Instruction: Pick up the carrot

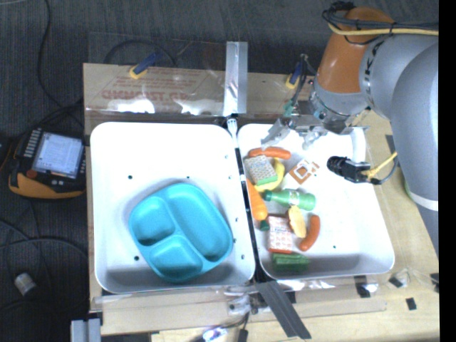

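A: Where's the carrot (257, 202)?

B: Against the left wall of the right bin (370, 216), beside the green bottle (293, 199).

A: And the hand (293, 133)?

B: Spread and empty, above that bin's far edge. I'd drop straight down and straddle the carrot crosswise, clear of the wall.

Carrot (257, 203) by right bin's (370, 219) left wall

Probably robotics lab: bench (100, 77), loose cables (28, 6), toy food bins (370, 212).
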Robot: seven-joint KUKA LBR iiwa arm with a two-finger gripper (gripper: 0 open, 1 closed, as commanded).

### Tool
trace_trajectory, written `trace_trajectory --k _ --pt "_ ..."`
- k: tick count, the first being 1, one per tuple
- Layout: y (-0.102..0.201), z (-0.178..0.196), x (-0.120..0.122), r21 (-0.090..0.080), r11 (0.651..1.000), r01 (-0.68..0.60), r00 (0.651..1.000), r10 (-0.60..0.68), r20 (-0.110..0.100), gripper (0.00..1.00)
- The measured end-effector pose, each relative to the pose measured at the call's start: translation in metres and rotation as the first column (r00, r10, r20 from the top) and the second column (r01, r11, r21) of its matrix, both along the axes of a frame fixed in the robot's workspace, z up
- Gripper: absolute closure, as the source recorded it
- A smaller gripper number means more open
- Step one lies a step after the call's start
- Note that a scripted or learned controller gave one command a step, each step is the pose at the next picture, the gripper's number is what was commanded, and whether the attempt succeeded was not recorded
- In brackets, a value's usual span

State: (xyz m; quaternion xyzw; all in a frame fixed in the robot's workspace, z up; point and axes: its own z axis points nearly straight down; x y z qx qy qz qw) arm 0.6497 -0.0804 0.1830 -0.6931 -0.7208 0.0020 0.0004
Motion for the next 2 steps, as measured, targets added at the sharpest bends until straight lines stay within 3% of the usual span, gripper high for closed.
trace_trajectory --k 1,2 --pt "-0.0176 -0.0891 0.0100 0.003 0.992 -0.130 0.992 0.130 0.004 0.00" --pt "-0.0193 -0.0828 0.0065 0.006 0.992 -0.128 0.992 0.128 -0.010 1.00"
